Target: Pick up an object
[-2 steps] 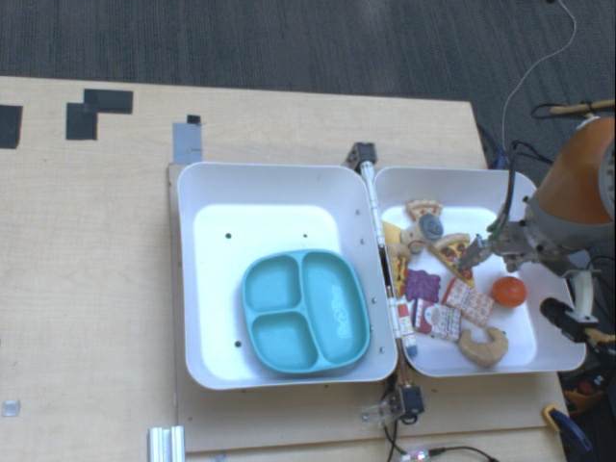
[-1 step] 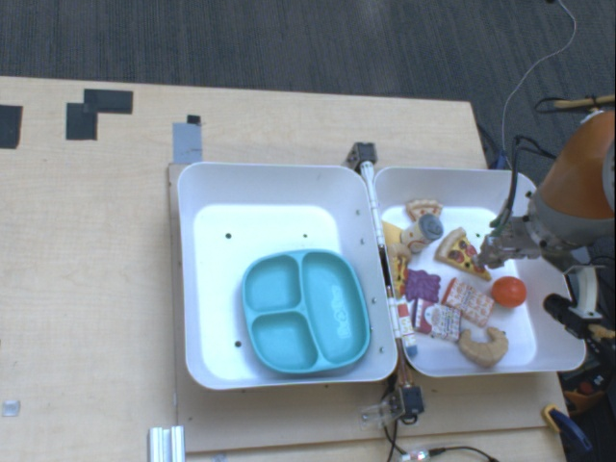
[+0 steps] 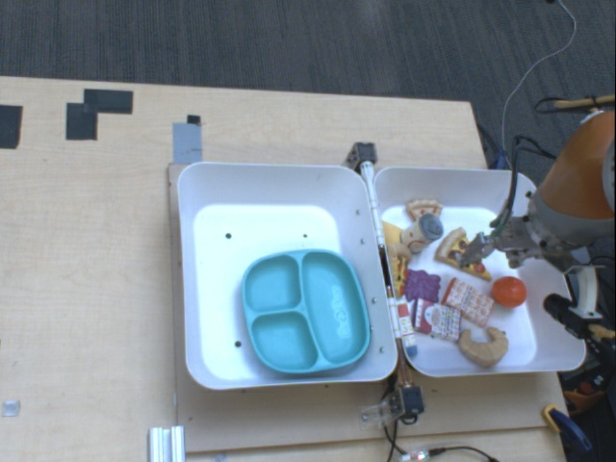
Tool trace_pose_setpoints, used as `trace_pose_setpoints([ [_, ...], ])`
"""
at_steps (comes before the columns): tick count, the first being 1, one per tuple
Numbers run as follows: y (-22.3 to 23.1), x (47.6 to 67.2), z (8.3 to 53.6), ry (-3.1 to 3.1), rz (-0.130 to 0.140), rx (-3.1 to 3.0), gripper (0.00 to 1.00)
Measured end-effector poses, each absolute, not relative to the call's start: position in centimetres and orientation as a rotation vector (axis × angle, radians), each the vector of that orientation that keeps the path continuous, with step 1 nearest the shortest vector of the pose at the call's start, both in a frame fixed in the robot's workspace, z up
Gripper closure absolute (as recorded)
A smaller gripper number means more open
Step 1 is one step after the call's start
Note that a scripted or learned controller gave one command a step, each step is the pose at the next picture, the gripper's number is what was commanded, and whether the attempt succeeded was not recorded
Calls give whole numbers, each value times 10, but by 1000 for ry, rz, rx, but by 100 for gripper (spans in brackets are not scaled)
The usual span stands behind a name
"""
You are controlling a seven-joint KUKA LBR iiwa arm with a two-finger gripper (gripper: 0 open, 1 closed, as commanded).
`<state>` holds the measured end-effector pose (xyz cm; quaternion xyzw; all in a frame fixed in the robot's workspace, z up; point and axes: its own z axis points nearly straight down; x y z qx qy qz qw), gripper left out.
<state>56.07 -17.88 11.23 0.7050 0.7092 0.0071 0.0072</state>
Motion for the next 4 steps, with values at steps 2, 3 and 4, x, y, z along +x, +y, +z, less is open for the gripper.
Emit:
trace_pose_setpoints([
  [2, -178, 562, 123, 2218, 26, 2201, 0],
  [3, -178, 564, 134, 2218, 30, 2197, 100],
  [4, -178, 564, 134, 2218, 30, 2197, 0],
])
